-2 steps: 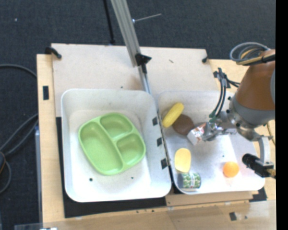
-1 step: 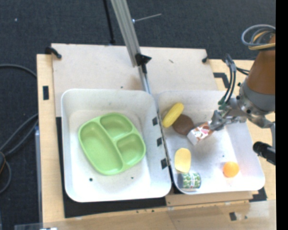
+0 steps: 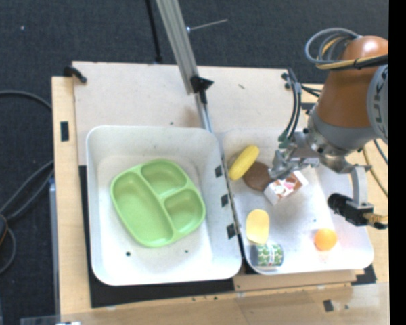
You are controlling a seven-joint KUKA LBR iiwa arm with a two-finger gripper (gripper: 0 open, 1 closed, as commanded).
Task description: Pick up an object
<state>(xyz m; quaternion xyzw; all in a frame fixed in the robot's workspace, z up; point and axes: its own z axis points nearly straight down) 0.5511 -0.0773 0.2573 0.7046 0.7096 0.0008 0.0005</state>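
My gripper (image 3: 285, 165) hangs over the right bin (image 3: 352, 252), near its back left part. Just below it in the view lies a small white carton with red print (image 3: 285, 187); the gripper touches or hovers right over its upper edge, I cannot tell which. A brown round object (image 3: 256, 177) lies to the carton's left, partly under a yellow banana-shaped piece (image 3: 243, 162). Nearer the front sit a pale yellow block (image 3: 258, 225), a green patterned can (image 3: 269, 254) and an orange ball (image 3: 325, 239).
The left bin (image 3: 101, 256) holds a green divided plate (image 3: 158, 201). A slanted aluminium pole (image 3: 178, 38) rises behind the bins' shared wall. A black fitting with cables (image 3: 350, 209) hangs off the arm over the right bin's right side.
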